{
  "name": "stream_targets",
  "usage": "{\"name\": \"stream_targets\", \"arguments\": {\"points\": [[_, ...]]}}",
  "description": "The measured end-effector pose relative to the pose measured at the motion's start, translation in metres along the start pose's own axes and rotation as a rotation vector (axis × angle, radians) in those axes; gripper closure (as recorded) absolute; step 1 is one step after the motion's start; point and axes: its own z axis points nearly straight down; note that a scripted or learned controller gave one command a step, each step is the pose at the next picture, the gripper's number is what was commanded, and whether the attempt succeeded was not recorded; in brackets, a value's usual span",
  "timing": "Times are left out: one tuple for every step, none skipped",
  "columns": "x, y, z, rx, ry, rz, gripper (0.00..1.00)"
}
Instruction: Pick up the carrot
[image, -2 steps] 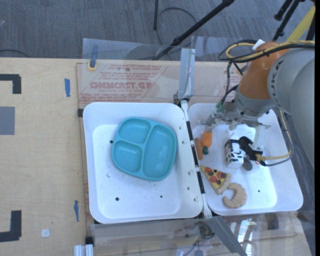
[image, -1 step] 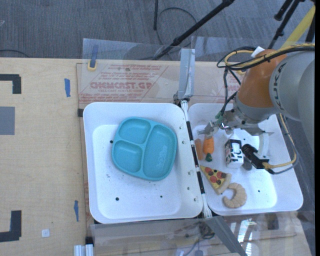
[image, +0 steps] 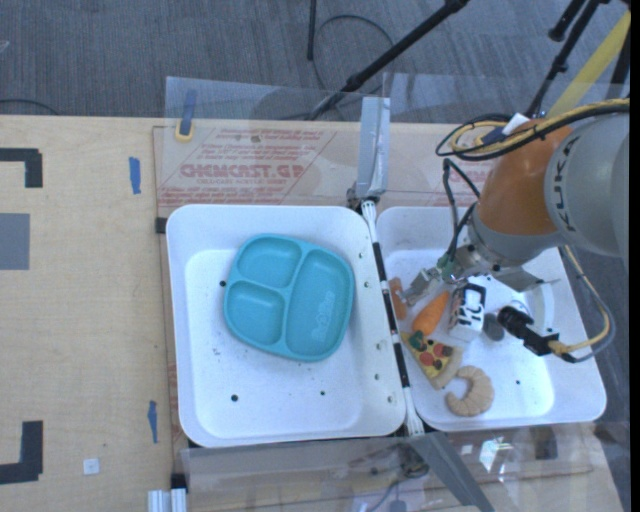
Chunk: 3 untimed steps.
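Orange against the white of the right bin (image: 575, 395), the carrot (image: 433, 311) was seen lying tilted near that bin's left wall, its upper end directly beneath the gripper (image: 447, 281). The gripper was lowered over the carrot from the arm (image: 545, 195), which reached in from the right with its orange band above the wrist. Whether the jaws were open or closed could not be told, since the wrist and cables covered much of them, and no grasp on the carrot could be confirmed. A small orange-brown piece (image: 397, 296) was seen just left of the carrot, against the divider between the bins. A pizza slice (image: 433, 358) was laid just below the carrot's lower end, and a croissant (image: 470, 391) was placed beside the slice, toward the bin's front edge. A black-and-white block (image: 468, 309) was seen just right of the carrot, close to the gripper. In the left bin (image: 200, 400) a teal plate (image: 289, 297) with three compartments was set, tilted slightly, with nothing seen in its compartments. Both bins were borne by a wooden bench (image: 75, 300), marked with black and blue tape.
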Motion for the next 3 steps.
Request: {"name": "stream_targets", "arguments": {"points": [[-0.005, 0.000, -0.012, -0.007, -0.008, 0.007, 1.00], [0.015, -0.110, -0.002, 0.003, 0.000, 0.136, 1.00], [0.036, -0.118, -0.002, -0.006, -0.009, 0.158, 1.00]]}}
